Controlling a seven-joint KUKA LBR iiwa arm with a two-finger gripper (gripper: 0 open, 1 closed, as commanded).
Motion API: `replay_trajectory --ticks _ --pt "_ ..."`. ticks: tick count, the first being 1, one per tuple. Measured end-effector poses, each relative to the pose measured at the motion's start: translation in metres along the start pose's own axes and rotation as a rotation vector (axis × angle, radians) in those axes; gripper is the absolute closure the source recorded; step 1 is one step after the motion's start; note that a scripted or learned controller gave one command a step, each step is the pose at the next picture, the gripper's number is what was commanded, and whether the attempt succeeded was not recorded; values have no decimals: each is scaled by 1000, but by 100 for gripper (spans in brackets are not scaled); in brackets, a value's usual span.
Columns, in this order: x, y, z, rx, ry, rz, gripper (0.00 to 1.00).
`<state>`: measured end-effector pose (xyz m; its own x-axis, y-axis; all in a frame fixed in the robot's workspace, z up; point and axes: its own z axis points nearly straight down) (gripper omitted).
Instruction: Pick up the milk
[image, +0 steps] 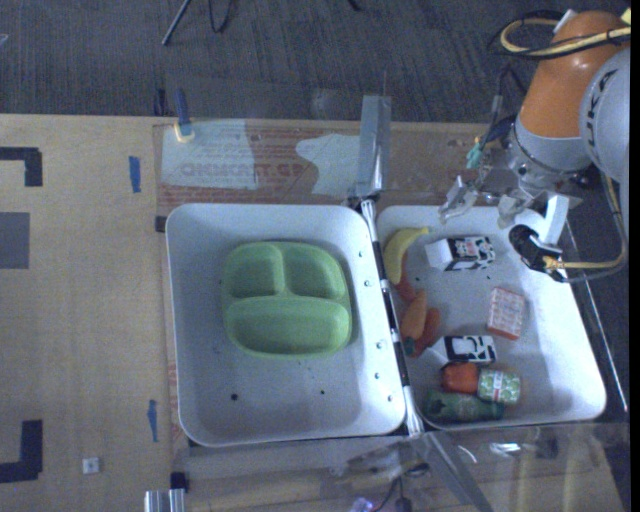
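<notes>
We log milk carton (459, 252) at right bin's (580, 370) far end, banana (400, 250) just left, gripper (487, 200) above the far rim, fingers spread, holding nothing, second carton (470, 348) nearer, green tray (287, 298) in left bin (190, 330).

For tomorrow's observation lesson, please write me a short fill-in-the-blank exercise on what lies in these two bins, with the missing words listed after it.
1. The green divided plate lies in the ____ bin.
2. The fruit against the right bin's left wall, near its far corner, is a yellow ____.
3. The gripper is above the right bin's ____ edge.
4. The black-and-white milk carton lies just right of the ____.

Missing words: left; banana; far; banana
</notes>
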<state>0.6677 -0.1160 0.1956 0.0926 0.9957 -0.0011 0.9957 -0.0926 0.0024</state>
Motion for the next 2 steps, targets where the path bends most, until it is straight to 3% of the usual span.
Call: replay_trajectory --ticks 1,2 --pt "24 -50 11 6 1 344 0" --pt "-26 4 86 -21 1 331 0"
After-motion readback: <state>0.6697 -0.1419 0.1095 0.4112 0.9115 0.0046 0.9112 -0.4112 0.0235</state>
